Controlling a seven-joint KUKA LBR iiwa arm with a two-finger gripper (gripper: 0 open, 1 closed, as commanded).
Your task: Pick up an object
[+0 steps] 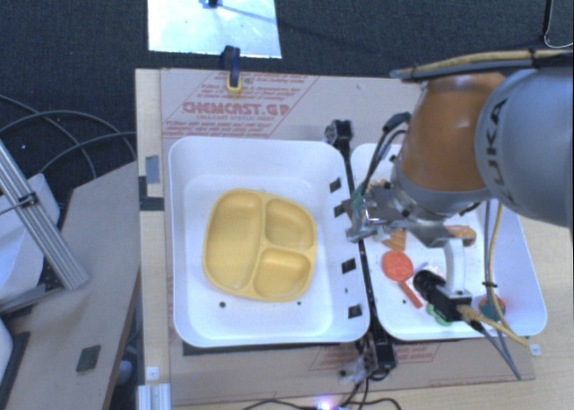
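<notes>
My gripper (pixel 371 218) hangs low over the left side of the right bin (pixel 529 305), close to the divider between the bins. The bulky grey and orange wrist hides most of it. Just below it lie a round red-orange piece (pixel 397 265), a small orange chunk (pixel 395 240) and a thin orange stick (pixel 412 295). A peach-coloured item (pixel 463 233) peeks out from under the arm. Nothing shows between the gripper's tips.
The left bin (pixel 193 175) holds a yellow divided plate (pixel 260 244). A green item (pixel 442 314) and a small red one (pixel 494 306) lie near the right bin's front edge. A blue and yellow clamp (pixel 232 70) sits at the bench's back.
</notes>
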